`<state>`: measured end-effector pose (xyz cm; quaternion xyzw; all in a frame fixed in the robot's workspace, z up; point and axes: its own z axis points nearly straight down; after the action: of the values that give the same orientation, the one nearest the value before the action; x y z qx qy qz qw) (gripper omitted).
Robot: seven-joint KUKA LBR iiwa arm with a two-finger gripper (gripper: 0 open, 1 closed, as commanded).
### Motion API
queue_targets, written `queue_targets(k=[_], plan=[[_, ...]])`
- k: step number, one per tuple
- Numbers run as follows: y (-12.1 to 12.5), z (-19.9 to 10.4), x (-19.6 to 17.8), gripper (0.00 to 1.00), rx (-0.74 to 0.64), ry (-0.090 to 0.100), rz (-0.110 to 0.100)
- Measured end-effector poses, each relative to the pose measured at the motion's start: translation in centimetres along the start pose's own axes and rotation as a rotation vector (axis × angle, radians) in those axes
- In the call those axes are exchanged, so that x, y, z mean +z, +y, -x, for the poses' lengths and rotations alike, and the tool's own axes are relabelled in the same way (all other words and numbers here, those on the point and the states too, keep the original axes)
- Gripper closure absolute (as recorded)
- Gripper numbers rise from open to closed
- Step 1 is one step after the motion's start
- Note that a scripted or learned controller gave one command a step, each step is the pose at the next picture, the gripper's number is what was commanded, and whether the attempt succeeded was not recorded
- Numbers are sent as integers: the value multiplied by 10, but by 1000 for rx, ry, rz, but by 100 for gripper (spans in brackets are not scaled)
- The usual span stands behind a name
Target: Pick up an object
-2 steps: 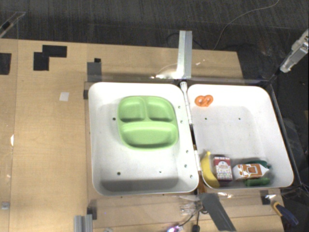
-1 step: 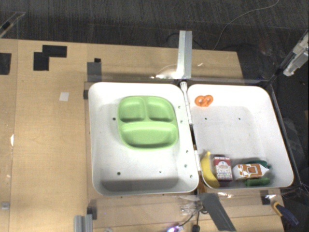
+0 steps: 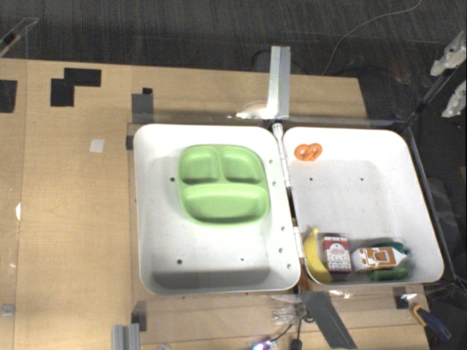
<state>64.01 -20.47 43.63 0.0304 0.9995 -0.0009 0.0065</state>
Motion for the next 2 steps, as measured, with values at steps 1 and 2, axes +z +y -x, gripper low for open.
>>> queue_targets(k=[1,2], plan=[[0,0,11,0,-336,0,1],[3,30,10,0,-821,-1,3]])
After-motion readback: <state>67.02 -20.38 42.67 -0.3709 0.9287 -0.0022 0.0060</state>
